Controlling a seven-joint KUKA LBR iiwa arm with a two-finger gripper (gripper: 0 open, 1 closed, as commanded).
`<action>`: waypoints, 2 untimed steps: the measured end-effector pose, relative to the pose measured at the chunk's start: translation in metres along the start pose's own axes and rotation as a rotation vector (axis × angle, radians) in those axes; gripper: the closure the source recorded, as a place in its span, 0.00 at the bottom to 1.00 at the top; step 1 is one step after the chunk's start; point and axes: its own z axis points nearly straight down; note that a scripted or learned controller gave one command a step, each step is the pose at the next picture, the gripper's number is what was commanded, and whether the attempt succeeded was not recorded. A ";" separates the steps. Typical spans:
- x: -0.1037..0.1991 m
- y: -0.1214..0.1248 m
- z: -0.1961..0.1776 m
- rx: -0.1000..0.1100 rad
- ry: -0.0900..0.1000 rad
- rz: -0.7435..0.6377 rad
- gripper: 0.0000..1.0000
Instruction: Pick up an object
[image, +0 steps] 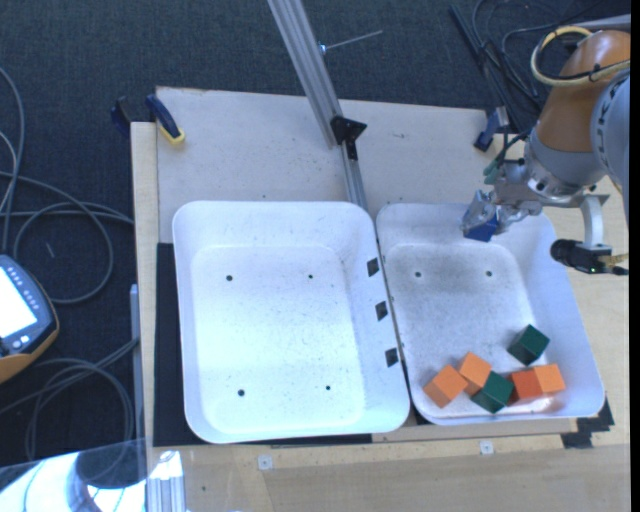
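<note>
The gripper (481, 224) hangs over the right bin (570, 300) with its jaws closed on a small blue block (483, 232), seemingly light, rigid and best pinched across flat faces.

Right bin (560, 300) centre open; blocks (492, 378) crowd near edge (left bin (190, 300) unobstructed).

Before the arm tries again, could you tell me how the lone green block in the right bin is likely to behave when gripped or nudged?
The green block looks like a small rigid cube, so it should keep its shape when gripped. Its flat faces suggest it would slide or tip, not roll. It sits slightly apart from the orange blocks, near the right bin's wall, so a push may trap it there.
</note>
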 end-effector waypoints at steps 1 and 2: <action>0.028 -0.069 0.072 0.017 0.007 -0.001 1.00; 0.138 -0.040 -0.036 -0.001 0.008 -0.012 1.00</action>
